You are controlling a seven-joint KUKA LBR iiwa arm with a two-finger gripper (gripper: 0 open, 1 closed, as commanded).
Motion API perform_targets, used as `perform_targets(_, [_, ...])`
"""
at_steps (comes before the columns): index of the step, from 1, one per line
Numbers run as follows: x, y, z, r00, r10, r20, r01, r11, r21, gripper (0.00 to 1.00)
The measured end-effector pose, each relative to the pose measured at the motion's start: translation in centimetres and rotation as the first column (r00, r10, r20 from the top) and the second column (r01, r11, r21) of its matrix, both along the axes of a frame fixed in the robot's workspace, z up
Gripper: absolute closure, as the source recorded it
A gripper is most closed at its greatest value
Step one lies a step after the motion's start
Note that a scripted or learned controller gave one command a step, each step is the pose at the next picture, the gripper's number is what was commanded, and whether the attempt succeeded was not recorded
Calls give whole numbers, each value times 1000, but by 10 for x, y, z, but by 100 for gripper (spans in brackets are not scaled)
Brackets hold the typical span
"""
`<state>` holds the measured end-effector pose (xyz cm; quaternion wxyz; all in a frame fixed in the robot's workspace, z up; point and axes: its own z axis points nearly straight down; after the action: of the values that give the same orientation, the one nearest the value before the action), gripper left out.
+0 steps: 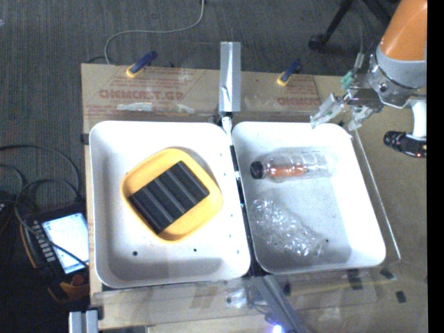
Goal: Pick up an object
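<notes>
Camera view: two white bins are seen from above, side by side. In the left bin (pixel 111 255) a yellow tray with a black ribbed insert (pixel 172 193) is laid at a slant. In the right bin (pixel 361 207) a clear plastic bottle with a dark cap (pixel 291 166) is lying on its side near the far wall, and a crumpled clear wrapper (pixel 283 226) is placed nearer the front. The gripper (pixel 338 114) is held above the right bin's far right corner, fingers spread, with nothing between them.
</notes>
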<state>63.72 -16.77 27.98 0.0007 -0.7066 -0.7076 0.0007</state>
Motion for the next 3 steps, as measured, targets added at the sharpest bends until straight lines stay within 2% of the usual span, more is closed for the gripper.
perform_targets(1, [32,-24,28,987,158,3,-158,987,-4,0])
perform_targets(2, [32,-42,31,996,85,3,-85,996,-1,0])
perform_targets(3, [31,-16,-124,996,89,0,-89,996,-1,0])
